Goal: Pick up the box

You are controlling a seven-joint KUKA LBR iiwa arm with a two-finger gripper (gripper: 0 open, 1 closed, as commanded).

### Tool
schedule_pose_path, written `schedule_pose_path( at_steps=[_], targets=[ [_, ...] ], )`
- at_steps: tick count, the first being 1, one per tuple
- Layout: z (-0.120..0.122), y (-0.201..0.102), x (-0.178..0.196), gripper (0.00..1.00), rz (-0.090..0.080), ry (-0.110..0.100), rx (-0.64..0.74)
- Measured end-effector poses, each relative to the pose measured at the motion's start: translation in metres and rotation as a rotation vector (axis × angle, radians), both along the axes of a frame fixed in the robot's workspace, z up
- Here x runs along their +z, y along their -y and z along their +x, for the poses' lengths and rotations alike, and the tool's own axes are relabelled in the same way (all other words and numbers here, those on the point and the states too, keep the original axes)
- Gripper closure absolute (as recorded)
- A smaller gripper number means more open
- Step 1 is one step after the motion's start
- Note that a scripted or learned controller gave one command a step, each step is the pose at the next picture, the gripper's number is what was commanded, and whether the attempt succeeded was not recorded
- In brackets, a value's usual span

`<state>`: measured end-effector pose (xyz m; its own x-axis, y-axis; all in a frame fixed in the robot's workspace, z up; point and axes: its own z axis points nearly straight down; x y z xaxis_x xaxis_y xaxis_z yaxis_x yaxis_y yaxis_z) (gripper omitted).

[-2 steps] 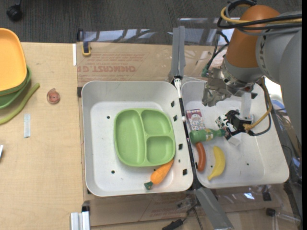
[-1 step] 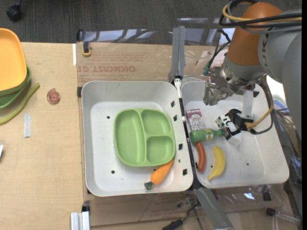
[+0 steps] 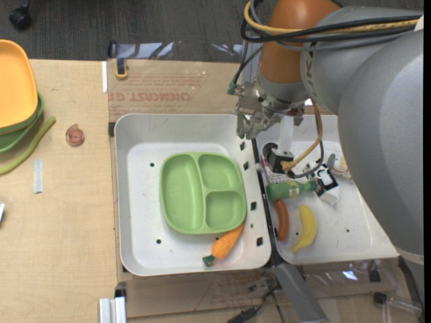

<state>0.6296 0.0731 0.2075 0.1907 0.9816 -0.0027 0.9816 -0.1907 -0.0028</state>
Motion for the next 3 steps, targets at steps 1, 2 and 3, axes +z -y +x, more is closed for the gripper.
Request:
schedule_pose_path(
  at_steps=[1,2,3],
  targets=[
    [-0.030,0.024,0.002,1.00,0.000,-0.002,0.109],
    [-0.082,0.055,-0.011,1.00,0.002,-0.001,0.249],
    [-0.028,0.114,-0.017,1.00,0.001,0.001,0.418]
  ],
)
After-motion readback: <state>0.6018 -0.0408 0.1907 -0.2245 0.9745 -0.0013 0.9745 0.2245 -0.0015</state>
